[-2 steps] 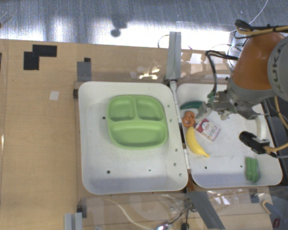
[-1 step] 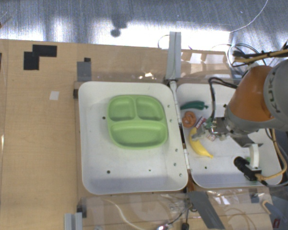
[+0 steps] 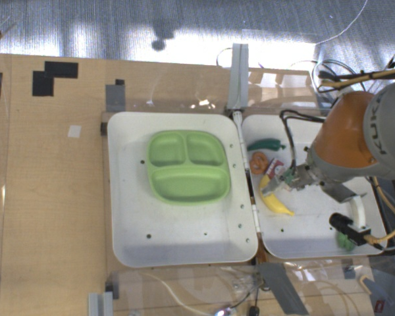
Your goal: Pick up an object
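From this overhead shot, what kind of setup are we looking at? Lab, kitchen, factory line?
Most likely a robotics lab bench for pick testing. Two shallow white bins sit side by side on a wooden bench, the arm's gripper reaches among toy food such as a banana, and loose cables trail across the floor.

Green divided plate (image 3: 187, 166) in left white bin (image 3: 128, 242), well left of end effector (image 3: 286, 180). Wooden counter (image 3: 46, 196) far left of it, black patches (image 3: 52, 76) at far-left top. Grey divider post (image 3: 238, 78) above-left. Cables (image 3: 355, 12) above, upper right.
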`<state>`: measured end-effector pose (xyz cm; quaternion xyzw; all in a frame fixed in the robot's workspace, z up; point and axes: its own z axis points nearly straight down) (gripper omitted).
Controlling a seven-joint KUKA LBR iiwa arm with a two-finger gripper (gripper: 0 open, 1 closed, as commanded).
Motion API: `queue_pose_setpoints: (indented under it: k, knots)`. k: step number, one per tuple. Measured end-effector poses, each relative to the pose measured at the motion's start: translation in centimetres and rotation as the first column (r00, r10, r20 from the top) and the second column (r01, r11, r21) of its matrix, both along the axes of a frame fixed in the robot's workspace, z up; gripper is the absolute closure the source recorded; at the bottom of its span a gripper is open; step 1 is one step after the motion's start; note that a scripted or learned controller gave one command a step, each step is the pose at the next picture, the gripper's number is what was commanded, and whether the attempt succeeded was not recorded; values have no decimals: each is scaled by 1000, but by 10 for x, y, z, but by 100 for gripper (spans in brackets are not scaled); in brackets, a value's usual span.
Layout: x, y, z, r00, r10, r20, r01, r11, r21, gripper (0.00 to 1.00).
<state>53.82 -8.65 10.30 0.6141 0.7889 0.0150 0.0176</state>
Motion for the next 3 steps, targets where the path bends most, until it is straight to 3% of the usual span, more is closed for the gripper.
queue_pose_setpoints:
  k: [1,2,3]
  knots:
    - [-44,-7,-11,994,108,-23,-108,994,-6,0]
    - [-42,-5,0,994,108,-21,-108,994,-1,100]
    - [-50,71,96,999,31,-41,-31,1000,-2,100]
